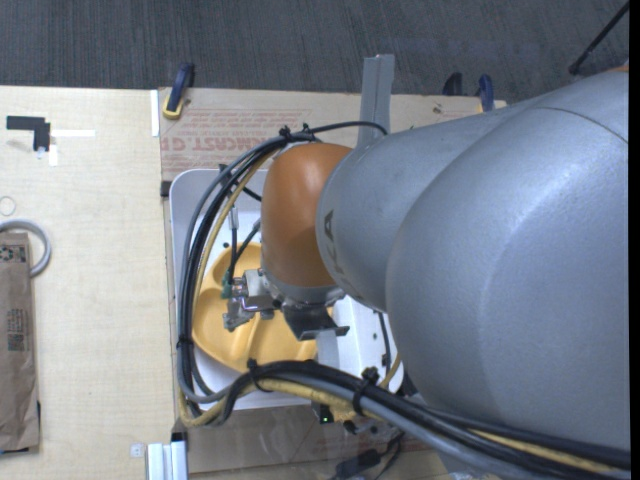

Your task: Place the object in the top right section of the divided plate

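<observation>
From above, the grey arm (480, 268) with its orange band (298, 213) covers most of the white bin (185, 268), leaving bare only the bin's left rim and a strip of yellow divided plate (215, 313) inside it. The gripper (245, 303) hangs over the plate among black cables (205, 238); I cannot tell how it stands, and cannot make out the object. A brown paper bag (18, 338) lies well left on the bench (90, 268); red cardboard lettering beyond the bin is unreadable.

Count: one yellow divided plate (215, 330), one white bin (185, 193), two blue clamps (180, 86), one brown paper bag (17, 338)
</observation>
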Robot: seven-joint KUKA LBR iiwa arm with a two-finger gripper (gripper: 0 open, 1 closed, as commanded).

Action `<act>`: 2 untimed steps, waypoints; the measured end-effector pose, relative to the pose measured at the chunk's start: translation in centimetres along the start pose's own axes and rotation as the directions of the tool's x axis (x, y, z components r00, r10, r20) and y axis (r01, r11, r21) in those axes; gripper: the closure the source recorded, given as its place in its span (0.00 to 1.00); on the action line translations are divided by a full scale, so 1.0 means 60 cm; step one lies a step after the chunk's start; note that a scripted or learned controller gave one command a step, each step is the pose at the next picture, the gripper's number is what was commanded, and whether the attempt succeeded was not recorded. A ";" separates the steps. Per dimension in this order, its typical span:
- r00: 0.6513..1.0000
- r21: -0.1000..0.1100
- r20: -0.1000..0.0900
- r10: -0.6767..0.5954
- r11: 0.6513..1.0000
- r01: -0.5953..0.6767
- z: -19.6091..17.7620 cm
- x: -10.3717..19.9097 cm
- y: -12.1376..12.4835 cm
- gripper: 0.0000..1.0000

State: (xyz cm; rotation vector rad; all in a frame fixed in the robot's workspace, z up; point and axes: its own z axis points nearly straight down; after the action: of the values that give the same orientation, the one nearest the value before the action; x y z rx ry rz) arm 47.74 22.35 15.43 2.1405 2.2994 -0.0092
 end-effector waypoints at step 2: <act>0.978 0.001 -0.001 -0.208 0.978 0.208 0.014 -0.059 0.012 0.00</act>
State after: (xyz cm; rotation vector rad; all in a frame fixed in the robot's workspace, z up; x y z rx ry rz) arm 48.73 18.87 14.58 1.8894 2.5122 -0.0091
